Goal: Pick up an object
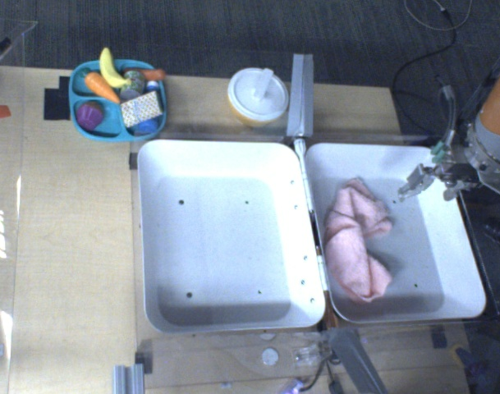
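The arm (496, 125) was cut off by the right edge, so just its wrist and part of the orange band showed. The tool (430, 179) was small and blurred, and whether its fingers stood apart could not be told. The pink cloth (358, 240) hid the bin floor beneath it. In the blue tray (79, 97), the small items behind the banana (112, 71) and carrot (102, 87) were too small to name. The cable (434, 11) ran past the top edge.
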`<move>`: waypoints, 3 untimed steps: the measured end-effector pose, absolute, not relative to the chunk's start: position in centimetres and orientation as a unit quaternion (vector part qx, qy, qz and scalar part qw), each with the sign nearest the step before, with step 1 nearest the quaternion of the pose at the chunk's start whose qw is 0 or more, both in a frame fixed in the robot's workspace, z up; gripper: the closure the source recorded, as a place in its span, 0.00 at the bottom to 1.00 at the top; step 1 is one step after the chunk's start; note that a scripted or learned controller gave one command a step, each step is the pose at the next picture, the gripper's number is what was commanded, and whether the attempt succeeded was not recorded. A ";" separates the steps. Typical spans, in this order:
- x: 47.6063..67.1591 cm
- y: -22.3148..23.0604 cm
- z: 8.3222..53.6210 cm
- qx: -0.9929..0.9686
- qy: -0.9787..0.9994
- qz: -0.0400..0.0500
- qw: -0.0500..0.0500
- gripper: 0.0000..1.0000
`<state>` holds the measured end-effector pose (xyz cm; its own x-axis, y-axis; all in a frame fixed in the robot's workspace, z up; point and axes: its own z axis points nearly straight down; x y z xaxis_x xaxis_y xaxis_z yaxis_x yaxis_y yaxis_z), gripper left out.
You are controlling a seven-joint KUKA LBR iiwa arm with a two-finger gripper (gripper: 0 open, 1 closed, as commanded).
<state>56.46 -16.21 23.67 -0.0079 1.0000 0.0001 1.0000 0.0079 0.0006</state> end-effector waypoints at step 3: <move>56.9 -11.5 10.4 0.696 0.718 0.004 0.003 0.00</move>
<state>56.90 -11.47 10.35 -0.0313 0.9995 0.0011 0.9995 0.0313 0.0088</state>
